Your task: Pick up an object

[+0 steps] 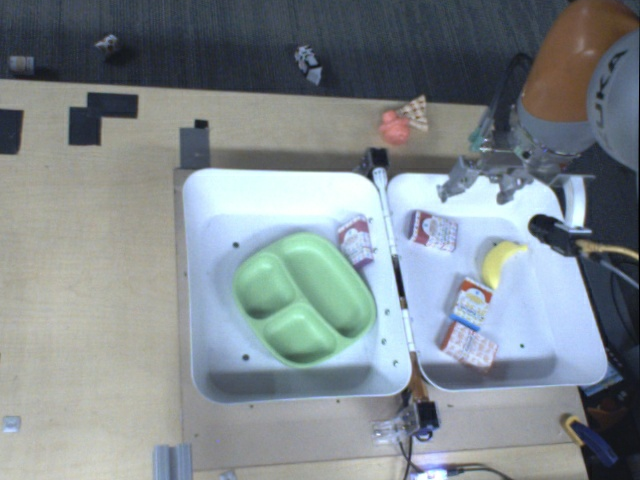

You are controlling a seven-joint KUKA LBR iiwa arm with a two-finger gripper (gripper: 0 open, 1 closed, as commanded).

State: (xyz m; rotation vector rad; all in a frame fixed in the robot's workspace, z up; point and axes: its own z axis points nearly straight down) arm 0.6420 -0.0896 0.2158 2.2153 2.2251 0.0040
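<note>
Hovering above the right bin's [590,368] far rim, the gripper [482,184] was seen with fingers apart and empty; the banana [501,260] lay at its six o'clock, long axis toward one o'clock.

A: Any lettering we can call on the cartons?

B: Nothing legible. The red-and-white carton [433,231] near the far edge of the right bin [580,358] has a dark printed patch, but it's a blur.

A: And the one with the blue band?

B: That small carton [471,304], mid-bin, shows orange and blue print, no readable word. The red carton [468,345] towards the near edge, same story.

A: Left bin [200,268]?

B: A small red-and-white carton [356,241] against its right wall, printing too small to read. No numbers or signs anywhere on the bench [90,318].
</note>
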